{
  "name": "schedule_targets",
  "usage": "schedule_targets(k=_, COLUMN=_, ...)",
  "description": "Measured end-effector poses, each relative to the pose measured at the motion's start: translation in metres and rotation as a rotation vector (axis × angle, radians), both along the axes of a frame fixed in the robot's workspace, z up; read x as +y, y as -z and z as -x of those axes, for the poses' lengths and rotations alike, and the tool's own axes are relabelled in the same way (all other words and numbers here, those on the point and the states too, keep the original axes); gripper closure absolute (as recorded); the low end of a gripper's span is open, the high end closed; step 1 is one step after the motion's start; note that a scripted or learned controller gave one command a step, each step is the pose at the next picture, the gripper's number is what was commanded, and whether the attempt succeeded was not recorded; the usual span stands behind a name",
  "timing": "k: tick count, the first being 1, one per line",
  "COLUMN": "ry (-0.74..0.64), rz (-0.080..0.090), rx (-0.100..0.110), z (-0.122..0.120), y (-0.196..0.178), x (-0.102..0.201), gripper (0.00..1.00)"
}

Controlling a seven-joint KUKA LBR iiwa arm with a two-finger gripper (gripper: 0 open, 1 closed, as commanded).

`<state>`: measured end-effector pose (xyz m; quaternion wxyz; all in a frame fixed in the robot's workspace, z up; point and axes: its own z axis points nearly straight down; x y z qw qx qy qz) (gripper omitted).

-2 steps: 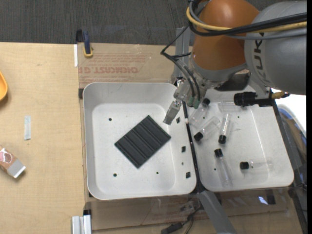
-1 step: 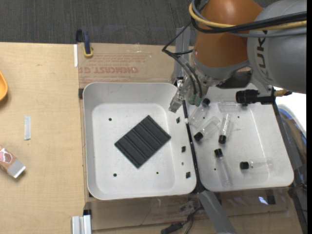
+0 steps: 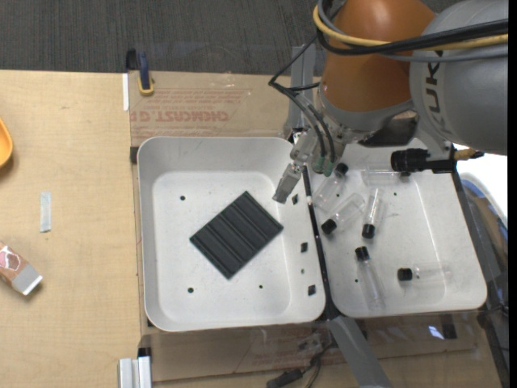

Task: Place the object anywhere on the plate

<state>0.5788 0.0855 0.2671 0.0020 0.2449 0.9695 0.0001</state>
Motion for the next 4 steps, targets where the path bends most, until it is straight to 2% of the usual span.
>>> schedule_targets(k=1, ry=0.003, rz=0.0, rx=-0.002, z=-0.0011, y=-0.0088, x=-0.0013, gripper=1.0)
schedule_targets(k=2, ry=0.003, rz=0.0, rx=-0.002, z=-0.0011, y=-0.0087, x=-0.0015, gripper=0.0)
schedule_targets(k=3, ry=0.006, rz=0.0, rx=-0.003, z=-0.0022, y=-0.0172, x=-0.0026, gripper=1.0)
schedule_targets(k=4, ry=0.006, rz=0.001, rx=-0.003, z=-0.0021, y=-0.0172, x=-0.0027, gripper=0.0)
